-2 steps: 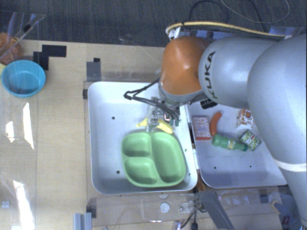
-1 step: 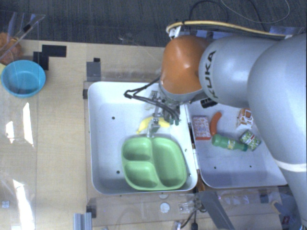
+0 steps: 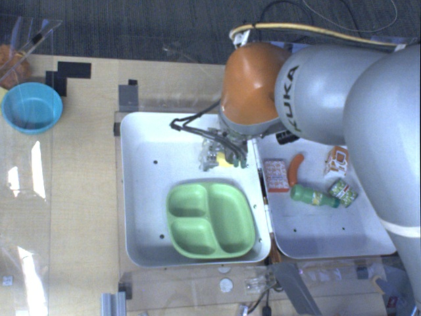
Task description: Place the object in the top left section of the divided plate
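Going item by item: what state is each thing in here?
divided plate: flat in left bin, sections bare
pincer: above left bin, beyond plate; something yellow at its tips
green bottle: lying on its side, right bin
red packet: lying flat, right bin
blue bowl: upright on bench

The green divided plate point(image 3: 212, 218) looks like smooth matt plastic, the white bins point(image 3: 141, 176) glossy, the bench point(image 3: 72, 196) pale wood.

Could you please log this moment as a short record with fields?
gripper: over the left bin, just above the divided plate; something yellow at its tip
divided plate: green, three sections, in left bin
right bin: green bottle, orange carrot-like piece, red packet, two small cartons
bench: blue bowl at far left
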`<action>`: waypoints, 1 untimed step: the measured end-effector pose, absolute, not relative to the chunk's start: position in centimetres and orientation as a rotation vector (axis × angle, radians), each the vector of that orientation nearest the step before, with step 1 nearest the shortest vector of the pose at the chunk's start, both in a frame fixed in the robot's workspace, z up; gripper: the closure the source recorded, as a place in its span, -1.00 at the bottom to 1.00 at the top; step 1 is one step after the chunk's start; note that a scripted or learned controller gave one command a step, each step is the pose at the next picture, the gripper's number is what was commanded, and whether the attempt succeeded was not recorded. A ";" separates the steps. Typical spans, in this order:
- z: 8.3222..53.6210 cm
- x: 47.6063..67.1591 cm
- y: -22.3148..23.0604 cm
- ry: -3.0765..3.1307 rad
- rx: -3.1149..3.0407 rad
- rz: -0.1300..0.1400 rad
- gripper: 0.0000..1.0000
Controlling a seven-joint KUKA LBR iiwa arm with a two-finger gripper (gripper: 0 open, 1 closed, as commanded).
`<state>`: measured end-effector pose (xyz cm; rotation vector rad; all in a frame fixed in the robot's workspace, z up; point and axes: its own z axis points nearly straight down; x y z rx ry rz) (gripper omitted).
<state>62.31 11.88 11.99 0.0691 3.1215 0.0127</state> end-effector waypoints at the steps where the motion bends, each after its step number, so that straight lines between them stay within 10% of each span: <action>1: 8.9 64.1 16.6 3.129 -0.005 0.009 1.00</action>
